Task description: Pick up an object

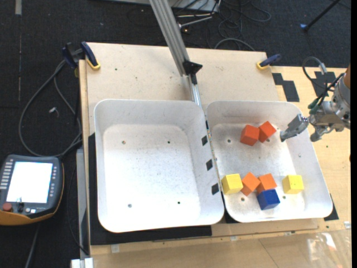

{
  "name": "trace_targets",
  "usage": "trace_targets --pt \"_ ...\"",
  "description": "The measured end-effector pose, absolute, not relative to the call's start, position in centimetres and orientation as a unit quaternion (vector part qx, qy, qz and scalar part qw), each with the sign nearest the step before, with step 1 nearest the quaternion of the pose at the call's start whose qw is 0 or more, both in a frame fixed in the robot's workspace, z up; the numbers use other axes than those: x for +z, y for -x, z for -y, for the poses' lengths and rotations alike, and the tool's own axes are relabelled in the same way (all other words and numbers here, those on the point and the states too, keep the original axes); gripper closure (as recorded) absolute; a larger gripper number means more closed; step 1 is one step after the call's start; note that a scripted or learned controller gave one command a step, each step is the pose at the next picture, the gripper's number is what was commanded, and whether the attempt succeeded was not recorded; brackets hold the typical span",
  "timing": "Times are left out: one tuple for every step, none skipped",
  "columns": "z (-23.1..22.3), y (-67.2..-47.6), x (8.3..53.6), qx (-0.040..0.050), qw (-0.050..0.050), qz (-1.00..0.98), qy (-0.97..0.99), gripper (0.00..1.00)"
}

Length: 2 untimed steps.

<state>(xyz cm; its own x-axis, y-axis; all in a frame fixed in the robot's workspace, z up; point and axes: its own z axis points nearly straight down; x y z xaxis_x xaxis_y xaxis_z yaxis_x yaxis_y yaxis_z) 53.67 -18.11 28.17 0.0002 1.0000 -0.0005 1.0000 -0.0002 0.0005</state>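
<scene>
The right bin (312, 149) holds several cubes. Two orange cubes (250, 134) (267, 130) sit side by side near its back. Along the front lie a yellow cube (232, 182), two orange cubes (250, 182) (268, 181), a blue cube (268, 199) and another yellow cube (293, 183). My gripper (304, 132) hangs over the bin's right rim, just right of the back orange pair. It is open, with nothing between its fingers (292, 128).
The left bin (111, 149) sits beside the right one, and a metal pole (170, 32) slants over the seam between them. Clamps (89, 57) (269, 61) grip the bench's back corners. A teach pendant (29, 188) lies on the floor at left.
</scene>
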Motion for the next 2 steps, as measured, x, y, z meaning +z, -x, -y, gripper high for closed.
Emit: trace_targets --pt "17.1 -54.1 30.8 0.001 0.002 -0.709 -0.705 0.0" --pt "10.0 -55.6 16.3 -0.0017 -0.004 -0.709 -0.705 0.0"
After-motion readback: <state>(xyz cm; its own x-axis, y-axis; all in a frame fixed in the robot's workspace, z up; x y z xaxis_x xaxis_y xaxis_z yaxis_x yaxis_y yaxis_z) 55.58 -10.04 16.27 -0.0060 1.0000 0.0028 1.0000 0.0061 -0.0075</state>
